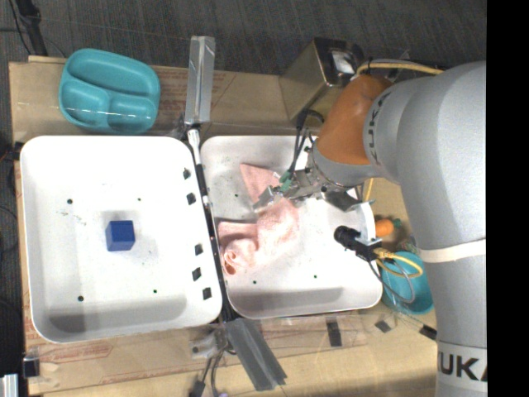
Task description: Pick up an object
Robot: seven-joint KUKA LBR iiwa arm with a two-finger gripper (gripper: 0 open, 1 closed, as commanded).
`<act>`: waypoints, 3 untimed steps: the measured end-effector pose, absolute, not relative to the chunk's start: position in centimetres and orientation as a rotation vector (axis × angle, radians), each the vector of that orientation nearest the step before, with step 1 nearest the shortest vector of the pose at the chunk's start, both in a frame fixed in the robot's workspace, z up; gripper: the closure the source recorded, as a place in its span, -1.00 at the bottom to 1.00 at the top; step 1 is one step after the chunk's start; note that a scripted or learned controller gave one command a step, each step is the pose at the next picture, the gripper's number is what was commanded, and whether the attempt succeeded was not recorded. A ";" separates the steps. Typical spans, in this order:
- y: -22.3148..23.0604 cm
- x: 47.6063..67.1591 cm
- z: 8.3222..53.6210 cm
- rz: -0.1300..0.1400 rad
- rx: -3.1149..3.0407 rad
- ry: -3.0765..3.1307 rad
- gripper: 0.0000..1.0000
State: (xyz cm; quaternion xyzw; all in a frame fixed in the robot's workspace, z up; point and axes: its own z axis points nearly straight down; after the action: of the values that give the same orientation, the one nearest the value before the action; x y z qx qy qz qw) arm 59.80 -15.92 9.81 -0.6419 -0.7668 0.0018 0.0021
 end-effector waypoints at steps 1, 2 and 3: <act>-15.9 59.9 10.5 0.009 -2.007 -2.407 1.00; -15.9 59.9 10.5 0.009 -2.006 -2.408 -1.00; -15.8 59.1 9.1 0.001 -1.949 -2.460 -1.00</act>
State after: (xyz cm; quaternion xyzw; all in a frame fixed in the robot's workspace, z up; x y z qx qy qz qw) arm 59.09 -15.79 9.05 -0.6210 -0.7838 0.0004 0.0014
